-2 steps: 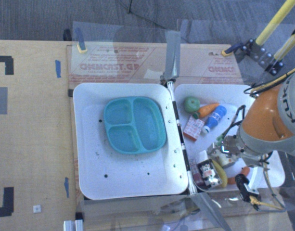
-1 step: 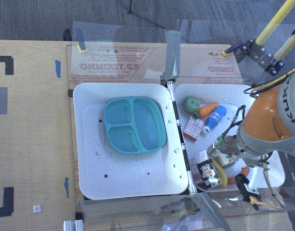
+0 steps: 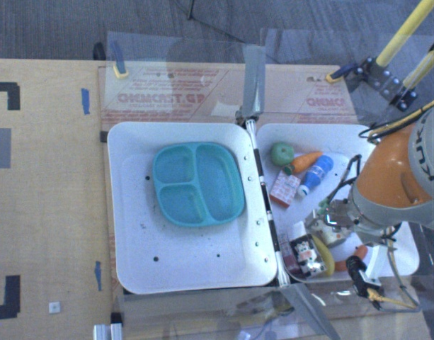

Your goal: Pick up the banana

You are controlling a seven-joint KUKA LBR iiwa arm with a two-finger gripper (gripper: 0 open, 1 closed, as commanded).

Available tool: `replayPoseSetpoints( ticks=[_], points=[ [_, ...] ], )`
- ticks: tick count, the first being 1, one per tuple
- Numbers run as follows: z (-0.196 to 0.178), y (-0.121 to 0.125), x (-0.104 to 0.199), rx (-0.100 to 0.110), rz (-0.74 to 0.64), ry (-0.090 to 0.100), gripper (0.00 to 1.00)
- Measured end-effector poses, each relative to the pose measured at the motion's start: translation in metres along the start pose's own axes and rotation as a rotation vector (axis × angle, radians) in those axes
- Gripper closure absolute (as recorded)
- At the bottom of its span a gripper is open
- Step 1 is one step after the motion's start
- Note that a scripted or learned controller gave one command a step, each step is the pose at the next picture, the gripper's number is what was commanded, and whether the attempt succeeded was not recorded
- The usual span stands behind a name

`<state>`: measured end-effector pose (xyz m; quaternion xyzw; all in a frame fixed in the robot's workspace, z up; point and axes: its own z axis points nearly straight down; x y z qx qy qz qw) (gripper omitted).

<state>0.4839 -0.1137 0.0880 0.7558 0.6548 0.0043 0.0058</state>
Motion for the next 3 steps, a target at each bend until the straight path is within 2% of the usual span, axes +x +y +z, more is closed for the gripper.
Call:
replayPoseSetpoints(
  ticks=[2, 3],
  points=[
    [0.0, 0.0, 0.0, 0.0, 0.0, 0.0, 0.0],
    [0.0, 0.001, -0.013, 0.005, 0.064, 0.002, 0.0]
  ],
)
